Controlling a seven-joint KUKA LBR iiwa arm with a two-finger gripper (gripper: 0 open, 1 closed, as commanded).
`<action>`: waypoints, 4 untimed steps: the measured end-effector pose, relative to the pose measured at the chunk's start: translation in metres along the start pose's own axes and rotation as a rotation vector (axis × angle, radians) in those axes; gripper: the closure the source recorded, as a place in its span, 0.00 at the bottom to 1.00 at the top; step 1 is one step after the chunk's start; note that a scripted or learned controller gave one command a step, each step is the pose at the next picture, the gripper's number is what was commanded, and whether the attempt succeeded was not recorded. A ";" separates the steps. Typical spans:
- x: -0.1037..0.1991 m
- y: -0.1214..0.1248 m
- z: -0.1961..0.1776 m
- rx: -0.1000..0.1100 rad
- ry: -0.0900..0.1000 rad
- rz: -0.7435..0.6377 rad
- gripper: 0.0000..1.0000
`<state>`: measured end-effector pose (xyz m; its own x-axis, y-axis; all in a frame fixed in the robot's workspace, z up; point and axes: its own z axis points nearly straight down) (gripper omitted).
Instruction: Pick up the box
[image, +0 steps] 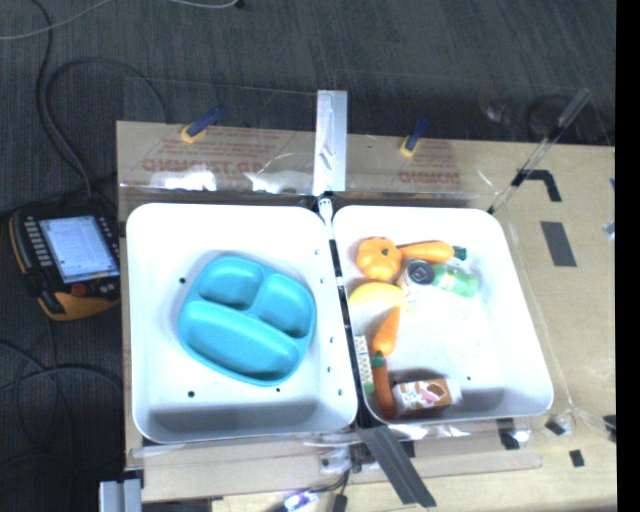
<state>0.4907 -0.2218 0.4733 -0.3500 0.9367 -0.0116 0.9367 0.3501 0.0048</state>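
Note:
The box (425, 393) is a small carton with a brown and red label, lying on its side near the front wall of the right bin (510, 300). It touches the lower end of a carrot (379, 385) on its left. The space around its right side is bare bin floor.
The left bin (150, 400) holds a blue divided tray (247, 316). In the right bin lie an orange fruit (377, 256), a carrot (425, 250), a green bottle (445, 276), a yellow lemon-like fruit (372, 296) and another carrot (386, 331). A teach pendant (68, 258) sits left of the bench.

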 end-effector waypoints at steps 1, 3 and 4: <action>0.000 0.002 -0.010 -0.002 -0.002 -0.002 1.00; 0.004 -0.006 0.150 0.009 0.011 0.462 1.00; 0.008 -0.004 0.382 -0.001 0.007 0.584 1.00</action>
<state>0.4871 -0.2193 0.0915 0.2247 0.9744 -0.0004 0.9744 -0.2247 0.0097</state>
